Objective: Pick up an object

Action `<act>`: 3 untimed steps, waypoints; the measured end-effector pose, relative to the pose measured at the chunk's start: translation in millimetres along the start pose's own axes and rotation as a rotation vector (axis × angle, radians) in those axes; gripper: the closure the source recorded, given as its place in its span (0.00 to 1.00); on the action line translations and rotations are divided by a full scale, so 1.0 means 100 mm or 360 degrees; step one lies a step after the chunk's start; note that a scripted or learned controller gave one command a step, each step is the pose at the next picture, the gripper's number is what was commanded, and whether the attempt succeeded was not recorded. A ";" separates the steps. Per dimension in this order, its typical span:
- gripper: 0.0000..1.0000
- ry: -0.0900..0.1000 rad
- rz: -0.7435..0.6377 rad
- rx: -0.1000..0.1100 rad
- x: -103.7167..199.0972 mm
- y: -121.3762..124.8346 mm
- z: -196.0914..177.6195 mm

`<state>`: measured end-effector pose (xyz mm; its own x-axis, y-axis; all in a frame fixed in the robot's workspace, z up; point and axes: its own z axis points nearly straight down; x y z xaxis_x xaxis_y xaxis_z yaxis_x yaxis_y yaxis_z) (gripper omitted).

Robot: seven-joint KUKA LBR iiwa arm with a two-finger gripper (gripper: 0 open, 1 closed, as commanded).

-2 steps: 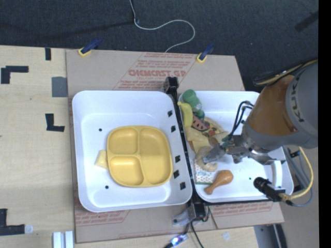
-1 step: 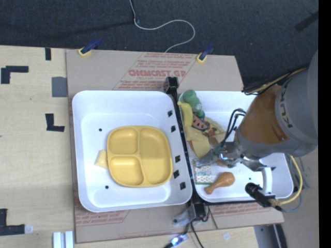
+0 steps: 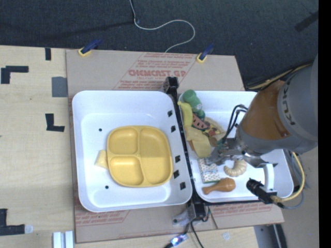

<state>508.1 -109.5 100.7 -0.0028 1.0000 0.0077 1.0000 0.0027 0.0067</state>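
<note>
Hovering low over the right shallow white bin (image 3: pixel 289 182), the grey arm's gripper (image 3: pixel 221 154) sits right by the pile of toy food, and honestly I can't tell how the jaws stand from up here. Closest targets look like the pale curled croissant-shaped toy (image 3: pixel 236 168) and the brown plastic drumstick (image 3: pixel 220 186) near the front wall. I'd go for the croissant, centred, straight down. The yellow divided plate (image 3: pixel 139 155) sits in the left bin (image 3: pixel 85 138).

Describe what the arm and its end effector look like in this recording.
The arm is a bulky rounded grey body with a wide orange band above the wrist. The end effector is a small dark metal assembly. Thin black cables loop beside it, and a yellowish cable curves below near a black fitting.
</note>
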 end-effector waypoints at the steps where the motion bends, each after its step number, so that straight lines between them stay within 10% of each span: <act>1: 1.00 -0.0013 0.0003 0.0011 -0.02 -0.09 -0.50; 3: 1.00 -0.0011 0.0002 0.0012 0.03 -0.10 -1.24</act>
<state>497.1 -107.7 224.5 -0.0016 1.0000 0.0005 1.0000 0.0016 -0.0006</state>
